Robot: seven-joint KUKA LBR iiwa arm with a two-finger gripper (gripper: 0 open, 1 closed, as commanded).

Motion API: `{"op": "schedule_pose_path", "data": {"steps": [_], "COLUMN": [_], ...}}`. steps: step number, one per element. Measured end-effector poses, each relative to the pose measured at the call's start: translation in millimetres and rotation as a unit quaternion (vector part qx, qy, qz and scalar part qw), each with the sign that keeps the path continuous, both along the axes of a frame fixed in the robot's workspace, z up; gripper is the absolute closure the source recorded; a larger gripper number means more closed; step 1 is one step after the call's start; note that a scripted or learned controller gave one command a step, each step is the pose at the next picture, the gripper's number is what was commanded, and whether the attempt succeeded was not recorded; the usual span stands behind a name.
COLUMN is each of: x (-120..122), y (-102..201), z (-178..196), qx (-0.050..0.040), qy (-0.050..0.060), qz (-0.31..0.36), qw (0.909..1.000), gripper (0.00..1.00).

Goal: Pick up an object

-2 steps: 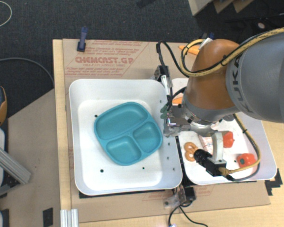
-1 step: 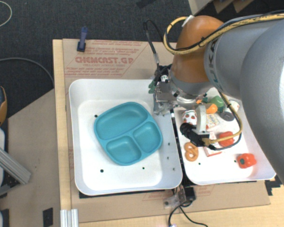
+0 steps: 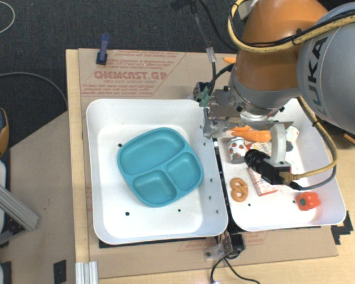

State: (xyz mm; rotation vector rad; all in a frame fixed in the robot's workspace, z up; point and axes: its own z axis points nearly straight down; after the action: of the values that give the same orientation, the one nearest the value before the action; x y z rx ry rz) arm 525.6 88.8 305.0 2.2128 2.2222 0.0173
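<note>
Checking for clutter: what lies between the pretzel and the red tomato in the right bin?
In the camera view, bare white bin floor separates the pretzel and tomato.

My arm (image 3: 284,52) hides much of the right bin (image 3: 328,209) and runs off frame; I can't judge the fingers.

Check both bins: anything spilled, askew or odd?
Nothing spilled. The blue divided plate lies rotated, not square to the left bin. The pretzel, tomato and carrot lie loose in the right bin.
</note>
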Motion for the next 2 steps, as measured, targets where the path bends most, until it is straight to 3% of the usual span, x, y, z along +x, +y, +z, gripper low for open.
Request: {"op": "schedule_pose_path", "data": {"steps": [1,2], "x": [15,-48], "y": [47,69], "z": [-98,33], "qx": [-0.0019,0.0009], "qy": [0.010,0.001], "qz": [0.000,0.001], "qw": [0.9999,1.0000], "gripper": [1.00,1.00]}}
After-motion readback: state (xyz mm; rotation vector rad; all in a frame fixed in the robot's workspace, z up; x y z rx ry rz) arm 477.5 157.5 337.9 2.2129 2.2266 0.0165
